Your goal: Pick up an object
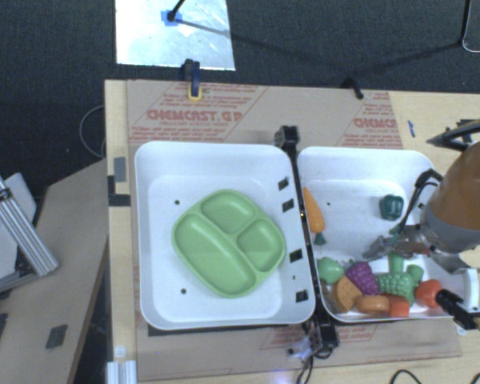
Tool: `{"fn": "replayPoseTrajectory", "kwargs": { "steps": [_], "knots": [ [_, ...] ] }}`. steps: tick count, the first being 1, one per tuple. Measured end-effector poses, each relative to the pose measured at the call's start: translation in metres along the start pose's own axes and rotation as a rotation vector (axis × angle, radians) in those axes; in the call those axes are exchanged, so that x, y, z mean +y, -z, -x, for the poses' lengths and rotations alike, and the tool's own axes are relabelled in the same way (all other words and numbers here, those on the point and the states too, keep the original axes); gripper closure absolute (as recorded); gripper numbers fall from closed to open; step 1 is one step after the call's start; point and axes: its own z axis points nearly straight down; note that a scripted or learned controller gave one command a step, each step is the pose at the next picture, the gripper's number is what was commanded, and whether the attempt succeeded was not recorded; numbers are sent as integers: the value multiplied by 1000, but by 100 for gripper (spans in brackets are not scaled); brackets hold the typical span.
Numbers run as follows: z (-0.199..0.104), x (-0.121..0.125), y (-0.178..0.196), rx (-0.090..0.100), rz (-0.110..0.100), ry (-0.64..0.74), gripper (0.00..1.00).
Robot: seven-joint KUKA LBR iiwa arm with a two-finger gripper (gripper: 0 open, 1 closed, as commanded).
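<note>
Toy food (376,282) lay heaped along the right bin's (360,162) near wall. I read the gripper (394,246) directly above the heap, the green piece (398,277) just at its 6 o'clock; finger state I could not tell.

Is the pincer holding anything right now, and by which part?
Cannot be told. The pincer sits low over the toy food pile in the right bin, but no item shows between its tips.
</note>
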Motion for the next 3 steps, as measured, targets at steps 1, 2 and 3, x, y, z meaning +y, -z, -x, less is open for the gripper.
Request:
{"fn": "replayPoseTrajectory", "kwargs": {
  "steps": [1, 2, 3],
  "knots": [
    [-3, 0, 9, 6, -3, 3, 100],
    [-1, 2, 52, 6, -3, 6, 100],
    [-5, 4, 114, 6, -3, 7, 100]
  ]
}}
